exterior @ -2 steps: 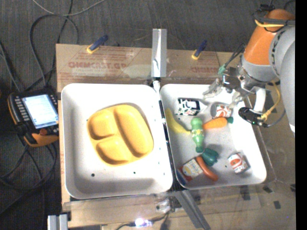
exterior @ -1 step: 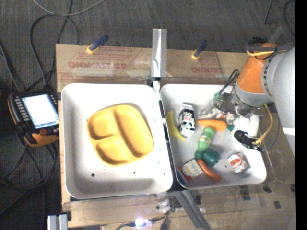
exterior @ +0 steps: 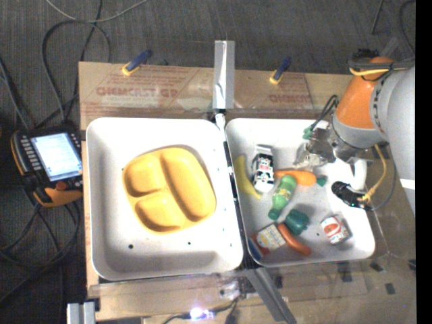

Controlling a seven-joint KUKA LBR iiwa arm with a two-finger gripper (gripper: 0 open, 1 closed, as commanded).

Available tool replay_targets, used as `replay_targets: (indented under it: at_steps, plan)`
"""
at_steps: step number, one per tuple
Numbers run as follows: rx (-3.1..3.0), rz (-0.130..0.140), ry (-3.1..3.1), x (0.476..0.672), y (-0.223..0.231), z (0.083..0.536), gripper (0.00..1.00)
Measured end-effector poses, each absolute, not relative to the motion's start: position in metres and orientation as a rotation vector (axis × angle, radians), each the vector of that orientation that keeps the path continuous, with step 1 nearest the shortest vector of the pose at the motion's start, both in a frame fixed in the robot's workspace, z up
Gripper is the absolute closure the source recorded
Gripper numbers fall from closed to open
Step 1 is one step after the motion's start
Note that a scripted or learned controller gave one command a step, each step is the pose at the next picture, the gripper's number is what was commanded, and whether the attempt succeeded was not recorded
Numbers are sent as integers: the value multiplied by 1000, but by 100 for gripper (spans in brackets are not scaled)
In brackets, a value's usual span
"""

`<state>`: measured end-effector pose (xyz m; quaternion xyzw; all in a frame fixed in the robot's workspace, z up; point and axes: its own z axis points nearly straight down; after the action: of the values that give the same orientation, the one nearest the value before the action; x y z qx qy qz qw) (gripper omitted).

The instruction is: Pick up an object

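Observation:
My gripper (exterior: 307, 156) hangs over the upper right part of the right bin (exterior: 365, 246), just above the right end of an orange carrot (exterior: 297, 177). Below the carrot lies a green bottle (exterior: 281, 196). A yellow banana (exterior: 244, 178) and a white and black toy (exterior: 263, 169) lie to the left of them. Toward the bin's front are a teal object (exterior: 295, 221), a red and white can (exterior: 334, 229), a reddish sausage (exterior: 296, 241) and a small box (exterior: 268, 236). Nothing is visibly held.
The left bin (exterior: 101, 201) holds a yellow divided plate (exterior: 169, 187). A handheld screen (exterior: 48, 155) lies off the bench at the left. The arm's orange band (exterior: 361, 103) and grey body stand over the right bin's far right corner.

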<state>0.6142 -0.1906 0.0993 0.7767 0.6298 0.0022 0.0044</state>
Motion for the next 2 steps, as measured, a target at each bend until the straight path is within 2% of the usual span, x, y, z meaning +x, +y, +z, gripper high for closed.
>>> replay_targets:
  at_steps: [1,2]
  plan:
    - [2514,-5,1888,571,-142,109,100]
    - [2601,14,1753,590,-178,91,100]
